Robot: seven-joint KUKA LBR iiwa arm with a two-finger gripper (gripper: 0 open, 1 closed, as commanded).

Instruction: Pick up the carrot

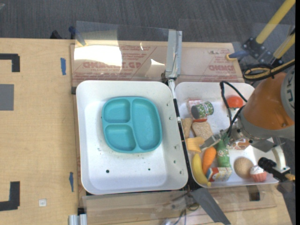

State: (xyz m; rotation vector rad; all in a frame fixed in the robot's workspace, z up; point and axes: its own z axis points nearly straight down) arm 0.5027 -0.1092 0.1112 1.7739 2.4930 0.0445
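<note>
The carrot is a short orange piece lying in the right bin, near its front left, between a banana and a green bottle. My gripper hangs just above and to the right of the carrot's upper end, over the top of the green bottle. The grey arm with its orange band comes in from the right and covers the bin's right side. I see nothing lifted off the bin floor.
The right bin is crowded: a green-labelled can, a red tomato-like piece, bread slices, a brown ball, a cupcake and a small carton. The left bin holds a teal divided plate.
</note>
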